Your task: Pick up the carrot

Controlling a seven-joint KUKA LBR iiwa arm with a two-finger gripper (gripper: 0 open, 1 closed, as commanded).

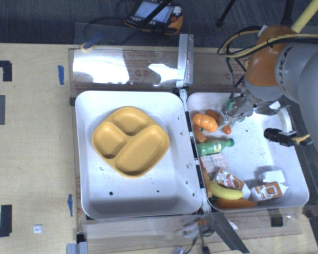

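Carrot [238,203] lies well apart from the jaws, toward the right bin's [299,194] near wall, long axis crosswise, touching the banana [226,192]. Bottle [214,146] lies between. Jaws hover; their opening cannot be told.

The carrot [234,203] is long and orange, lying flat along the near wall of the right bin [259,142], partly hidden under the banana [226,192] and a small carton [268,191].

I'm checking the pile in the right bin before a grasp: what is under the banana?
Beneath the banana, a long orange piece, possibly the carrot, lies along the bin's near wall. Its left end is covered by the banana.
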